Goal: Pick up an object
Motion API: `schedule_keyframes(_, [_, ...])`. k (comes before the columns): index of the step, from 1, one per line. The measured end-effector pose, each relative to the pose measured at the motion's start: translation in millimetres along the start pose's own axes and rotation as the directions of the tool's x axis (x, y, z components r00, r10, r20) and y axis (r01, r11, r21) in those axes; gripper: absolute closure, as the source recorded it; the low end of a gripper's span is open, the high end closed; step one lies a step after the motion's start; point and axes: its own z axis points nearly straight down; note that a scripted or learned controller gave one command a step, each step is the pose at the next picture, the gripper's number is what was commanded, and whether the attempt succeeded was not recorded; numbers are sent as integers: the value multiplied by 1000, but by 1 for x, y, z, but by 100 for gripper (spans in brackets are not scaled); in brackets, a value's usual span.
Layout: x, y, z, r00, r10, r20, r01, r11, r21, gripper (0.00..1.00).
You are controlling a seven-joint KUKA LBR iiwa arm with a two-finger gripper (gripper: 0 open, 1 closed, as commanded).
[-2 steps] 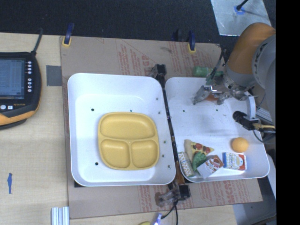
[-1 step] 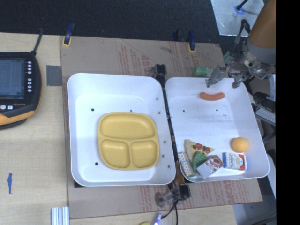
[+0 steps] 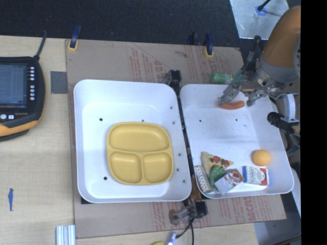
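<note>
Gripper [image 3: 238, 95] hangs open, fingers straddling the toy hot dog [image 3: 232, 105] in the right bin [image 3: 286, 152]; it should, I judge, descend squarely and close across the sausage's narrow width.

A single camera, fixed high above the surface [image 3: 41, 188], looks down at a slant from a moderate distance. The end effector [image 3: 239, 93] sits at upper right; both white bins [image 3: 84, 137] spread below and left of it.
</note>
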Motion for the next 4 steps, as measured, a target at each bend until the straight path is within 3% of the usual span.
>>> schedule_keyframes(1, [-24,15,75,1000,0,0,0,1000,1,0])
schedule_keyframes(2, [-44,16,-18,1000,1,-1,-1,1000,-4,0])
schedule_keyframes(3, [-11,16,53,1000,-1,-1,1,1000,0,0])
schedule_keyframes(4, [-26,-6,-61,1000,1,0,-1,1000,-5,0])
